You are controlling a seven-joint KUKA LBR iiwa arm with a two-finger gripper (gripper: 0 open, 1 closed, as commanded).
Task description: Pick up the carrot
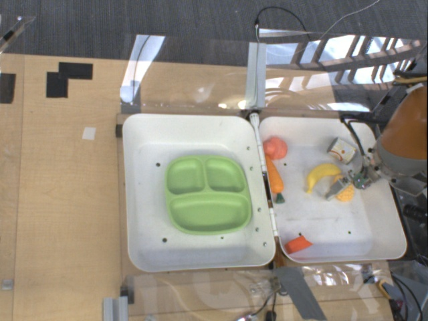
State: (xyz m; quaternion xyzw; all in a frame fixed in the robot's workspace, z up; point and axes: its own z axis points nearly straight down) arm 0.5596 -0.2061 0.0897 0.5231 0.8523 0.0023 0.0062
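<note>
The carrot (274, 178) is orange with a dark green tip and lies along the left wall of the right bin (374, 246), just below a round salmon-coloured fruit (275, 148). My gripper (339, 187) is low in the right part of that bin, well to the right of the carrot. It sits between a yellow banana (322, 175) and a small yellow piece (346, 193). The arm comes in from the right edge with its orange band (409, 129) showing.
A green divided plate (207, 194) sits in the left bin (144, 246). The right bin also holds a small white-and-brown item (342, 150) near the back and an orange-red wedge (297, 243) near the front. A metal divider (256, 79) stands behind the bins.
</note>
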